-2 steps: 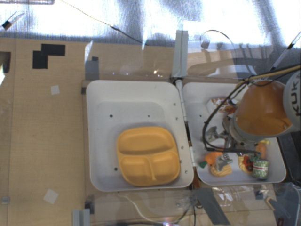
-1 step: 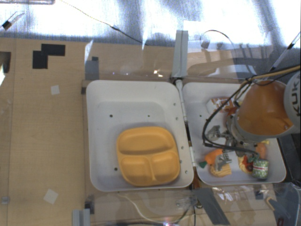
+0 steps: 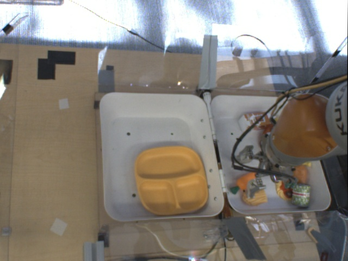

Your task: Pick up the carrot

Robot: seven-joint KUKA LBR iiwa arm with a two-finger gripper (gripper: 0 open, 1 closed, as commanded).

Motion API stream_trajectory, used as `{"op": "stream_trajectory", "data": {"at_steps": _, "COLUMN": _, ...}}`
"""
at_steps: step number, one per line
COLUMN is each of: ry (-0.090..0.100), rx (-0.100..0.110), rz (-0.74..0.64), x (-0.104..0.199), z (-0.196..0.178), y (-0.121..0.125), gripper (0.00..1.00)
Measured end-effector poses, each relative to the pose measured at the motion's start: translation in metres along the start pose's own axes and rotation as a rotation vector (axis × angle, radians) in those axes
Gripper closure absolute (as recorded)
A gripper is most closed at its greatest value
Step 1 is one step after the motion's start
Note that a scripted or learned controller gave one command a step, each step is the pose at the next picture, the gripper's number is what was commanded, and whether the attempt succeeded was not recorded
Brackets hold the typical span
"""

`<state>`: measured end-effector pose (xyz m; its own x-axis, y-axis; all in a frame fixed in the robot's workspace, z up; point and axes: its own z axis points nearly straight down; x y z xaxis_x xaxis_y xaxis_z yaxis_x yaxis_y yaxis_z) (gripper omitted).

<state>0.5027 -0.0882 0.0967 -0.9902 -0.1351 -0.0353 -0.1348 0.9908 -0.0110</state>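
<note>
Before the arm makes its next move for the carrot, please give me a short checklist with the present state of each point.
1. Small orange carrot with green top lies in the right white bin: ok.
2. Two-finger gripper is over the carrot's bin: ok.
3. Carrot between the fingers: cannot tell.
4. Carrot free of neighbours: not ok, a yellow toy lies against it.
5. Yellow divided plate is out of the way, in the left bin: ok.

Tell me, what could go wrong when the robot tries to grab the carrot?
1. The carrot lies tight against other toy food, like the yellow piece, so the gripper may pinch the wrong thing or knock it aside.
2. The carrot sits near the right bin's wall, which may get in the gripper's way.
3. Loose black cables hang close and could snag.
</note>
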Motion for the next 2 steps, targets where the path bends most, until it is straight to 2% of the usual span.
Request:
{"op": "stream_trajectory", "data": {"at_steps": 1, "ry": -0.006, "rx": -0.001, "rz": -0.005, "x": -0.003, "z": -0.011, "y": 0.002, "gripper": 1.00}}
{"op": "stream_trajectory", "data": {"at_steps": 2, "ry": 0.018, "rx": -0.011, "rz": -0.202, "x": -0.027, "z": -0.091, "y": 0.056, "gripper": 1.00}}
